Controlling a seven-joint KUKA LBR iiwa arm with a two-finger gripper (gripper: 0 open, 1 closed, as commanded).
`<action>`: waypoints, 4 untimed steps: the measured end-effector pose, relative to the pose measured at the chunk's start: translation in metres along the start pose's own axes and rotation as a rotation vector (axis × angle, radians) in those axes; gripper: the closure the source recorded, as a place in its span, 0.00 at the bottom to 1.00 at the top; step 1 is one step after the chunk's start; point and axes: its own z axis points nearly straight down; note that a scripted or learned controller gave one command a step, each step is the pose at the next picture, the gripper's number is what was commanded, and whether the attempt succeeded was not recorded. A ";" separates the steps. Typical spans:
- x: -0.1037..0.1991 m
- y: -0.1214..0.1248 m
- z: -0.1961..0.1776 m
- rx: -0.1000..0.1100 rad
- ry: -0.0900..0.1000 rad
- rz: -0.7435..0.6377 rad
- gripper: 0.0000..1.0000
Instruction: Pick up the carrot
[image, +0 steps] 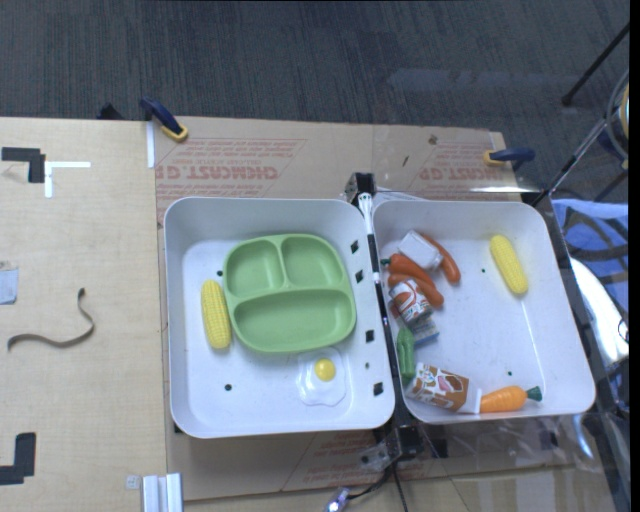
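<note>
I cannot tell how my jaws stand. The carrot (505, 399) lies flat in the right bin (545, 330), in its near right corner, touching a small carton (440, 388) beside it.

one camera sits high above the worktop (80, 250), tilted down at a slant from the near edge. it stands far enough back to take in both white bins (270, 415) whole, with dark floor beyond.
</note>
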 end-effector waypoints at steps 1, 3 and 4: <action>0.000 0.000 0.000 0.000 0.000 0.000 0.00; 0.000 -0.003 -0.008 0.005 -0.005 0.003 0.00; -0.007 0.002 -0.002 -0.008 0.002 -0.244 0.00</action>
